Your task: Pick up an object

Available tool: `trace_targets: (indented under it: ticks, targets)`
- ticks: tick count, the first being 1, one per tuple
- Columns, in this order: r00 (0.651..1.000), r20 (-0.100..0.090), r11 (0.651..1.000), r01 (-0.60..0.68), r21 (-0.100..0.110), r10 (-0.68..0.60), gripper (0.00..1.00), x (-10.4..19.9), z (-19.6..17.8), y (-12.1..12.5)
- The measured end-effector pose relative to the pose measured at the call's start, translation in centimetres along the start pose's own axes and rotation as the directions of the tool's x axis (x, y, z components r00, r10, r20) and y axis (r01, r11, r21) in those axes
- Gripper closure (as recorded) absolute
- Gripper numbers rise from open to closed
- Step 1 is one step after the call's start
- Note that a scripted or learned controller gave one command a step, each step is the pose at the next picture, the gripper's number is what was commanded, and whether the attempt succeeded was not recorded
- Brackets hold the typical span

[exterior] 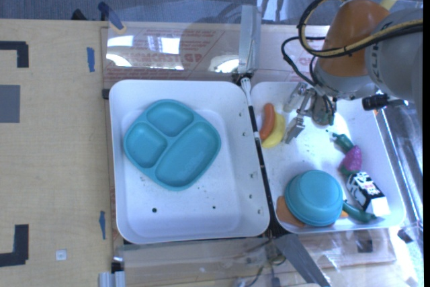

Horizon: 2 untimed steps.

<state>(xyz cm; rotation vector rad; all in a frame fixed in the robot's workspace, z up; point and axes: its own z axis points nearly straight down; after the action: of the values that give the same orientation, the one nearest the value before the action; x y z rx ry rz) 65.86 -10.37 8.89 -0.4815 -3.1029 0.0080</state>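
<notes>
Currently, the gripper hangs over the upper part of the right bin, its 2 metal fingers spread apart with nothing between them. The grey arm with its orange band enters from the right, cables looping above the wrist.

Just beside the lower fingertip, to its left, lie an orange carrot-like piece and a yellow banana-like piece, touching each other and resting against the bin's left wall. The fingertip is near the yellow piece; contact cannot be confirmed.

Other items in the right bin:
1. A teal bowl, turned upside down, sits at the lower middle, overlapping an orange item at its lower left edge.
2. A small green object lies to the right of the gripper, apart from it.
3. A purple object lies just below the green one.
4. A black-and-white toy sits near the right wall, with a green piece just below it, beside the bowl.

The left bin holds 1 teal divided plate with 3 compartments, lying flat, well apart from the gripper. A central divider separates the 2 bins.
</notes>
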Motion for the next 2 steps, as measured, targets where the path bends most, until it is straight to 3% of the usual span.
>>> trace_targets:
  ticks: [1, 2]
  targets:
    - [1.0, 0.007, 1.0, -0.027, -0.002, 0.027, 0.0, 0.9, 0.1, -11.0]
    - [0.987, 0.006, 0.987, -0.162, -0.008, 0.162, 0.0, 1.2, 0.1, -9.9]
